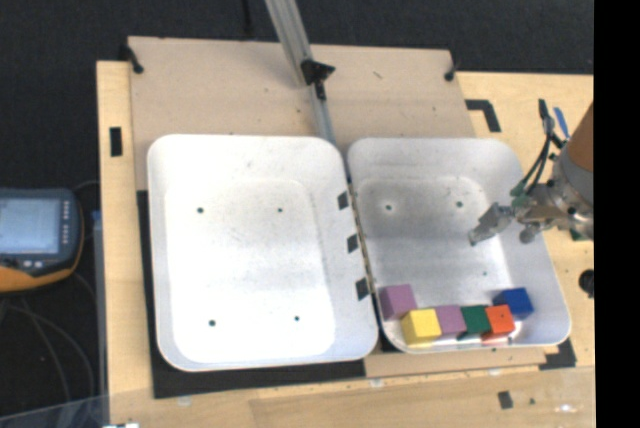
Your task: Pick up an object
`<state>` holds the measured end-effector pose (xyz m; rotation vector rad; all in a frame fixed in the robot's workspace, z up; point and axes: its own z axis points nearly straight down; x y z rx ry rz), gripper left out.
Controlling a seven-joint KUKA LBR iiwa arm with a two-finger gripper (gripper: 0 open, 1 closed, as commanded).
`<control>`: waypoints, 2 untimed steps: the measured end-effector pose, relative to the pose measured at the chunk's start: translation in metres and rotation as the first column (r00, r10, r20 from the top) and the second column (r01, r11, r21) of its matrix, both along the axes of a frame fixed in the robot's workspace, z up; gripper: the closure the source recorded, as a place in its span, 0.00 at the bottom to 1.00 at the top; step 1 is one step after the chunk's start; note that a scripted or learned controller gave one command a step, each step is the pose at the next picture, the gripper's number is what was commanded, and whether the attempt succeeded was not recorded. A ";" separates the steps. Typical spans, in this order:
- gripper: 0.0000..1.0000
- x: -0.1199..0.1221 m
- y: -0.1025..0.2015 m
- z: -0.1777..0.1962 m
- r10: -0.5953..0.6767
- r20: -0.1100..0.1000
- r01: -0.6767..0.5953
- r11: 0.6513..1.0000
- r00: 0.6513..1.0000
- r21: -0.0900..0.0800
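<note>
Blocks sit bunched in the near corner of the right bin (440,161), along its front wall. Purple block (398,299) is leftmost and a bit farther back. Yellow block (421,325) is just in front of it, touching or nearly so. A second purple block (451,319) comes next in the row, then a green block (474,321), then an orange block (499,320). Blue block (513,301) sits just behind the orange one, toward the right wall. Something white and small lies at the front edge under the green and orange blocks, too small to tell what it is.

Gripper (497,221) hangs over the right side of the same bin, above bare floor, well apart from the blocks and farther back than them. One grey finger (487,222) points left and down. Cannot tell whether the claw is apart or together; nothing visible between the fingers. Arm wrist with cables enters from the right edge.

Left bin (245,246) sits beside the right one, touching along the middle. Both rest on a wooden bench (290,86). A metal rail (280,1) slants in from the top. A small screen device (35,231) lies at the far left.
</note>
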<state>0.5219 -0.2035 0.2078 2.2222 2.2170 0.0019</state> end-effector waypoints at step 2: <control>0.00 0.092 0.104 -0.110 0.007 0.005 -0.007 1.000 1.000 -0.001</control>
